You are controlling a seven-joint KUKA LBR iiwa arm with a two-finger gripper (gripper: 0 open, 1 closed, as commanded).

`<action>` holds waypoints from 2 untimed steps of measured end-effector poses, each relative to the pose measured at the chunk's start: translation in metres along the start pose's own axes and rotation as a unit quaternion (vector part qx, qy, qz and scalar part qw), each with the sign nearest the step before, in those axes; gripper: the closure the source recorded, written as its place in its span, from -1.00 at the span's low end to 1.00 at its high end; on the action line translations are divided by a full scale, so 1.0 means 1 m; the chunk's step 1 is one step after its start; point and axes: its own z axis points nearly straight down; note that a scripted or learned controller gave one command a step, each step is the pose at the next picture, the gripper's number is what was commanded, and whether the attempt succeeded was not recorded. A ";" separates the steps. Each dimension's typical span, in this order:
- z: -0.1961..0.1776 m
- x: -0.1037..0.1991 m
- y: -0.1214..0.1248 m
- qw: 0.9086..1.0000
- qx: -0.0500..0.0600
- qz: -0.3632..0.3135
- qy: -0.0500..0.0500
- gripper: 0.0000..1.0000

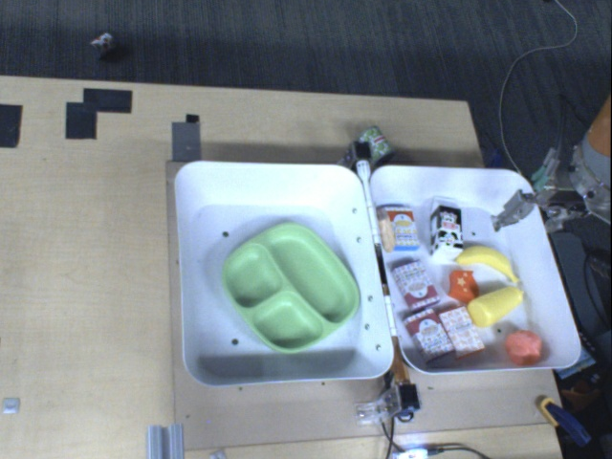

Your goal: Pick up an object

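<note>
even overhead light, soft shadows inside the white bins (191, 256), slightly blurry.

Single fixed overhead cam, slanted toward 12 o'clock, mid-distance; both white bins (191, 256) framed (bench (86, 285) extends to 9 o'clock).

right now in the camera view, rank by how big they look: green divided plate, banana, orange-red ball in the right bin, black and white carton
1. green divided plate, by far the largest
2. banana
3. black and white carton and orange-red ball look about alike, so I won't rank them
</note>
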 end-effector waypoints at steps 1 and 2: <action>0.106 0.001 0.006 1.000 -0.001 -0.001 0.000 -1.00; 0.121 0.067 -0.046 1.000 -0.002 0.000 0.001 -1.00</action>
